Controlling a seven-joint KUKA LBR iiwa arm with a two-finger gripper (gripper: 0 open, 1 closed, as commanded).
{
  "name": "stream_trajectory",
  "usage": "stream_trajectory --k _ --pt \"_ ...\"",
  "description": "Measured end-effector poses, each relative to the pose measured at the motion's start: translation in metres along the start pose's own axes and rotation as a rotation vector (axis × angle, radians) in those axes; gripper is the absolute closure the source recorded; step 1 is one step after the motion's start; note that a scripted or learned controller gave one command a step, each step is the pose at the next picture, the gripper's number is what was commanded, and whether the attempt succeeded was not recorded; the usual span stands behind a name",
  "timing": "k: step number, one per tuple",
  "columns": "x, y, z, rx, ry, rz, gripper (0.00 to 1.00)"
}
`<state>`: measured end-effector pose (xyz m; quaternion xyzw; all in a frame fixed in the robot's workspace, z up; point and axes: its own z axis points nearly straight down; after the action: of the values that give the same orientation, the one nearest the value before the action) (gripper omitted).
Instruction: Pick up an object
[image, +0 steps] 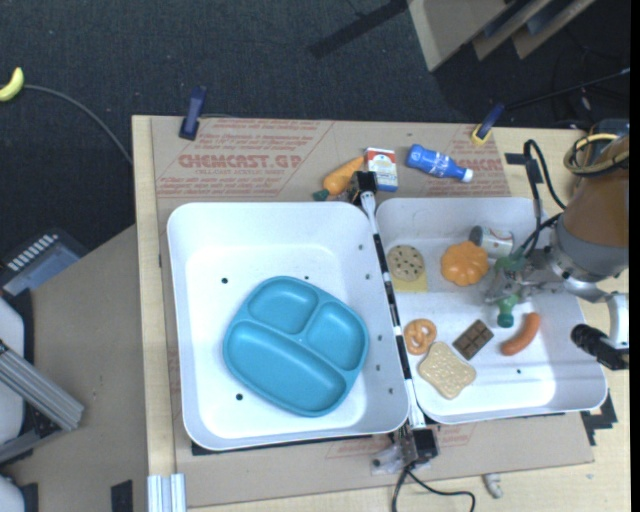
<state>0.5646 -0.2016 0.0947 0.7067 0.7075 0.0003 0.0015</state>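
The right bin (560, 395) holds several toy foods: a round cookie (405, 262), an orange fruit (464, 263), a pretzel (420, 333), a brown chocolate piece (473, 340), a slice of toast (446, 370) and a red-orange sausage (520, 334). My gripper (503, 285) is low over the middle of this bin, just right of the orange fruit and above the sausage. A small green item (506, 316) lies directly beneath it, partly hidden by it. I see nothing clearly held.
The left bin (200, 250) holds a blue divided plate (295, 345). Behind the bins on the board lie an orange toy (343, 176), a small red-and-white carton (381, 168) and a blue bottle (438, 163). Cables hang near the arm (598, 215).
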Motion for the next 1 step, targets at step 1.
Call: stream_trajectory --k 1 --pt "0.0591 0.0758 0.0122 0.028 0.004 0.005 1.00"
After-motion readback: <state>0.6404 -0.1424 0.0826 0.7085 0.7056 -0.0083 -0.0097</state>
